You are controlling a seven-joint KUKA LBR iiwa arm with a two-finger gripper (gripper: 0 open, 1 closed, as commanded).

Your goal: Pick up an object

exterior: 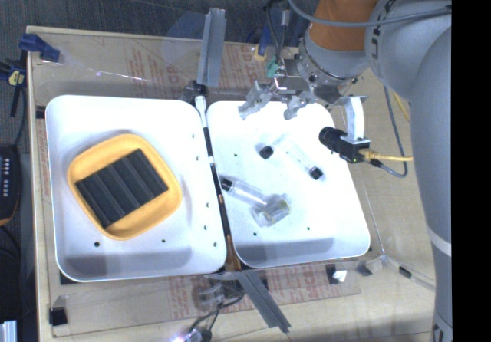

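My gripper hangs over the back edge of the right bin, its two grey fingers spread apart with nothing between them. Below it in the right bin lie two clear plastic tubes with black caps: one near the middle right, another at the left side beside a clear crumpled piece. A small black cap rests just under the gripper. In the left bin sits a yellow dish with a black ribbed pad on top.
A grey metal divider post rises at the back between the bins. A blue clamp sits on the bench's far left corner. A metal bracket juts out at the front.
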